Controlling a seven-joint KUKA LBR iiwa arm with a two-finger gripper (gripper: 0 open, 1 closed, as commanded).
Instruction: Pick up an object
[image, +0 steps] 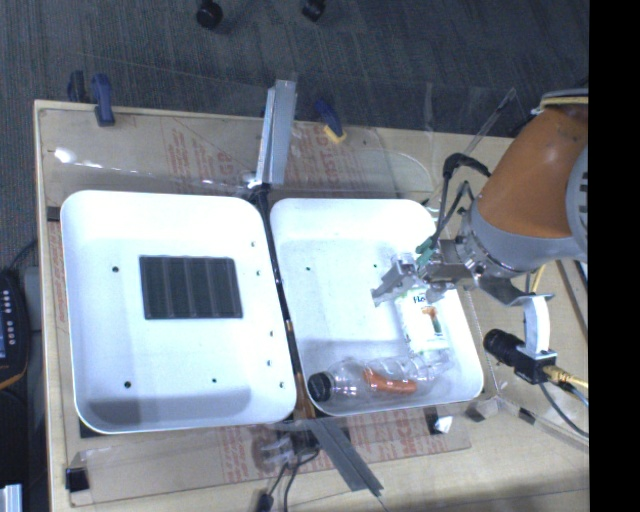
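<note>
Beside pincer (398, 283): tube (426, 328), bottle (375, 379)

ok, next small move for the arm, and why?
Probably lower the tool onto the white tube just beneath it in the right bin. It hovers above with nothing held; the clear bottle lies further off along the front wall.

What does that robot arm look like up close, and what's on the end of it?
The arm is a thick rounded body, orange on top and grey below. Thin black cables loop beside its wrist. At its tip sits a small silvery metal claw, over the right bin.
</note>
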